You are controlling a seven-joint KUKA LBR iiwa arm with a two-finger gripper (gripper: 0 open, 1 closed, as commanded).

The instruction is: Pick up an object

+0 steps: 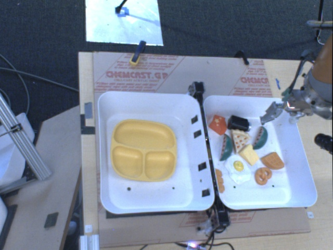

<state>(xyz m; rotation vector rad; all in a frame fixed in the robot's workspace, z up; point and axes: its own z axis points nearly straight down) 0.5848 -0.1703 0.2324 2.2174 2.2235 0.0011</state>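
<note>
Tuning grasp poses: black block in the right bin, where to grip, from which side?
Grip the black block across its short sides, coming straight down. It lies flat and its far side is open; the pizza slice crowds its near side. The gripper hovers just right of it.

Surface (171, 69) with two white bins

A printed sheet is laid over the surface; the left bin (151, 100) and right bin (304, 176) are set side by side on it, touching at the middle. A small yellow-and-blue object (138, 53) lies near the far edge.
</note>
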